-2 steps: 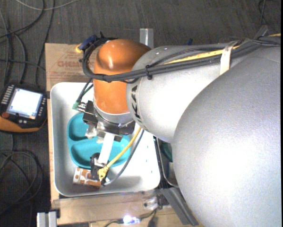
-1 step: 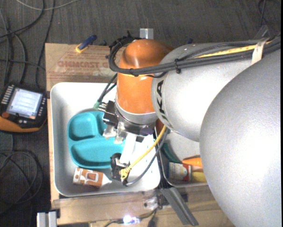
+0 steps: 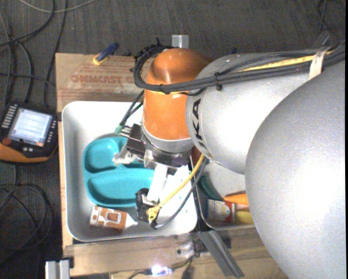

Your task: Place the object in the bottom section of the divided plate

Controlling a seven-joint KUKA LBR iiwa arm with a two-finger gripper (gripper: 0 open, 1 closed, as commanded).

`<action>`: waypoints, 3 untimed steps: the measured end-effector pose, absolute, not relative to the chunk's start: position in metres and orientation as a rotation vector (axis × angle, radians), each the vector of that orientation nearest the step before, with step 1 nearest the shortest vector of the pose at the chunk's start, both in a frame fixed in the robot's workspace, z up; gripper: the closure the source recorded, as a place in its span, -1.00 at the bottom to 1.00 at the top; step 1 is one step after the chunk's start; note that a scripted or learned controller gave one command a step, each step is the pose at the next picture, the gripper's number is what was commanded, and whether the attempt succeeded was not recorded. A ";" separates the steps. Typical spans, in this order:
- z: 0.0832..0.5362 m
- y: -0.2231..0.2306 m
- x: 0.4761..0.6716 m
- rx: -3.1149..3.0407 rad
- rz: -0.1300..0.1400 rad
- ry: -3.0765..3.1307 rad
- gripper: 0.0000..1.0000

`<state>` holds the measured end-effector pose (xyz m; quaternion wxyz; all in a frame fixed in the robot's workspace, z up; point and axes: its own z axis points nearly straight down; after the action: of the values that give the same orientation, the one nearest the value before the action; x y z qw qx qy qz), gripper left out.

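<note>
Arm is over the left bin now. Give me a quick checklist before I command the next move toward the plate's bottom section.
1. Blue divided plate sits in the left bin: ok.
2. Bottom section of the plate looks free: ok for the visible part; the arm hides the rest.
3. Object held by the gripper: cannot tell, the wrist covers it.
4. Small box lies beside the plate's lower edge, off it: ok.
5. Yellow cable hangs loose near the plate: not ok, could snag.
</note>
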<state>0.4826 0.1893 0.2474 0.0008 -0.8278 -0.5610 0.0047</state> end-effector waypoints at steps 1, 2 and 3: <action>0.254 0.190 0.482 -2.596 0.028 -1.764 1.00; 0.254 0.190 0.482 -2.595 0.028 -1.764 -1.00; 0.260 0.190 0.481 -2.592 0.042 -1.765 1.00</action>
<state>0.4814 0.1902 0.2597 0.0025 -0.8265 -0.5628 0.0135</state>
